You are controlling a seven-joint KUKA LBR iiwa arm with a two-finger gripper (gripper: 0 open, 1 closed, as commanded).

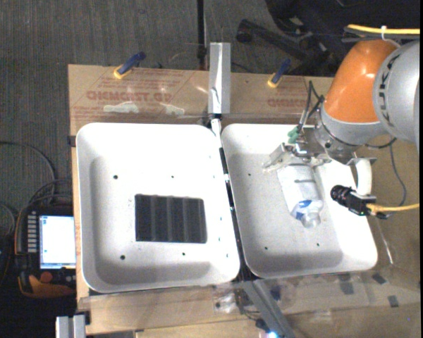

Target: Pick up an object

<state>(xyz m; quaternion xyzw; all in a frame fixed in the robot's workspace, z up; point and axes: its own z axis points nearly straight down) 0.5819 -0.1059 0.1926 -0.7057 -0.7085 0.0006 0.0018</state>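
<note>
My gripper (pixel 290 153): hanging over the far part of the right bin (pixel 254 189), fingers spread, pinching nothing.
Plastic bottle (pixel 302 199): clear, blue-labelled, lying flat in the right bin, just near of my fingertips.
Black ribbed tray (pixel 170 218): flat in the middle of the left bin (pixel 99 153), well apart from me.

Dark grey carpet (pixel 92 20) covers the floor around the counter (pixel 162 94), whose brown board top shows at twelve o'clock. Two blue-and-yellow clamps (pixel 129 64) grip that far edge. A black chair base (pixel 303 20) stands at one o'clock. At eight o'clock, a handheld pendant (pixel 48 243) with a lit screen lies among cables.
</note>
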